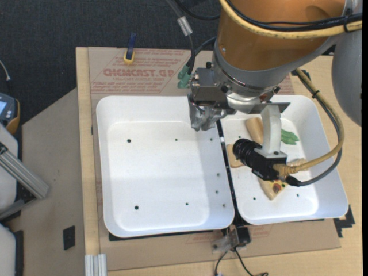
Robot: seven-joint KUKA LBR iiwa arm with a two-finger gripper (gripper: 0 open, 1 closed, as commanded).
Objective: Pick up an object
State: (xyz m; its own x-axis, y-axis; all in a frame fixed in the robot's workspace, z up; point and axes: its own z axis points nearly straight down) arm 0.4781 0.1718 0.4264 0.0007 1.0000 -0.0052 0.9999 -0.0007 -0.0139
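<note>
The scene is bright and evenly lit from above. The orange band [287, 16] on the arm shows a soft white glare at about 1 o'clock. The left bin [155, 165] is so white that its surface has almost no detail, and a pale grey shadow crosses its floor from 9 o'clock toward 3 o'clock. The arm throws a soft shadow on the right bin [322, 194]. The dark floor [46, 33] at 10 o'clock looks grainy. The arm, close to the camera, is a little blurred; the bins are sharp.
</note>
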